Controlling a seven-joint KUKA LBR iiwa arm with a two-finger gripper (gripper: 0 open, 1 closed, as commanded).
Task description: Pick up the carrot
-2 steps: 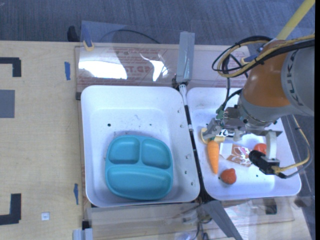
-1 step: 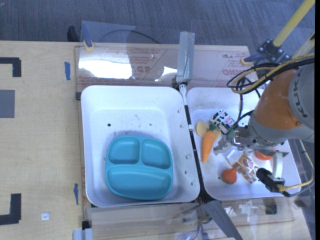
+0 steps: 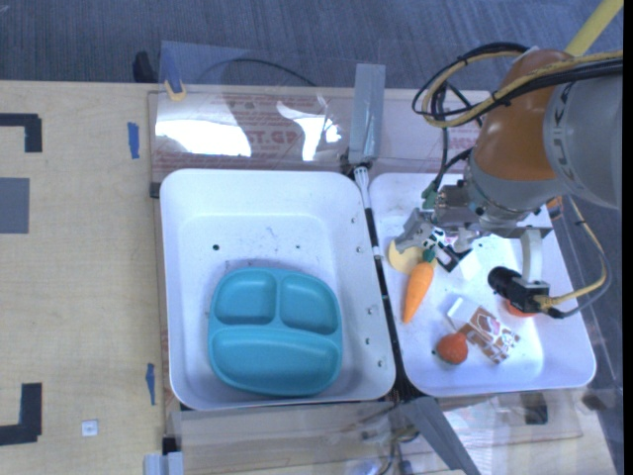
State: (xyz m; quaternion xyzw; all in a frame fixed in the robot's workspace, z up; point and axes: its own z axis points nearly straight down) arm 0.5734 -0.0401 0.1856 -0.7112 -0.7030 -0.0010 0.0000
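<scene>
Pale wooden bench surface point(image 3: 79, 295) carries two shallow white bins side by side, with the work split between them. The left bin point(image 3: 188, 206) holds one item, a teal divided plate point(image 3: 277, 330), lying flat toward the near side of the floor; it is well apart from the work and plays no part in the pick. The right bin point(image 3: 564, 354) holds the loose items. A small yellow piece point(image 3: 398, 256) rests nearest the wall shared with the left bin. The carrot point(image 3: 417, 290) lies flat just beside it, leafy end toward the far side and tip toward the near side, close to that same wall. The gripper point(image 3: 435, 240) sits at the carrot's leafy end, which suits a grasp at the thick part of the root. Whether the jaws are released or clenched cannot be told here, and no grasp on the carrot can be confirmed. Judged from the carrot's flat rest on the bin floor, the lift is not yet done. A small white block point(image 3: 458, 309), an orange-red ball point(image 3: 452, 348) and a printed packet point(image 3: 492, 332) lie nearer the front, apart from the carrot, so they should not obstruct a straight lift. The arm point(image 3: 524, 137) reaches in from the right, above the bin.
</scene>
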